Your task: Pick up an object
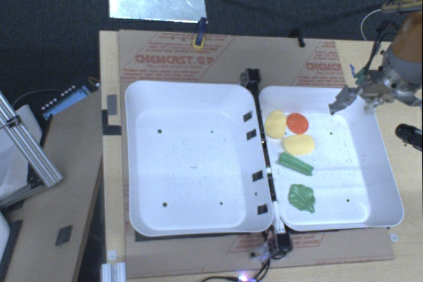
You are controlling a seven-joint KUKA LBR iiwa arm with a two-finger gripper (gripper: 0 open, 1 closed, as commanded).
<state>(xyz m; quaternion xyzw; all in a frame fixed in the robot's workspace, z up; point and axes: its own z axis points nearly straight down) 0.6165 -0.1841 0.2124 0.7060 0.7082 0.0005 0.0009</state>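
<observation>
I am hanging my claw (345, 102) over the far rim of the right bin (377, 162), up at about one o'clock from the bin's middle. Whether it is spread or closed I cannot tell from this slant, and nothing shows in its grip.

The picking is not yet done — everything I might take is lying in the right bin. A pale yellow piece (275, 123) and a red round piece (297, 123) are sitting side by side, touching, at about ten o'clock in the bin. Just below them a second yellow piece (299, 144) is lying, then a green stick-shaped piece (295, 164), and at about seven o'clock a green leafy piece (302, 197).

The left bin (192, 155) is sitting beside it on the table (165, 53).

So I am judging the task as barely begun: choosing a target, coming down over it, closing and lifting are all left. The red piece is lying nearest my claw — off toward eight o'clock from it.
</observation>
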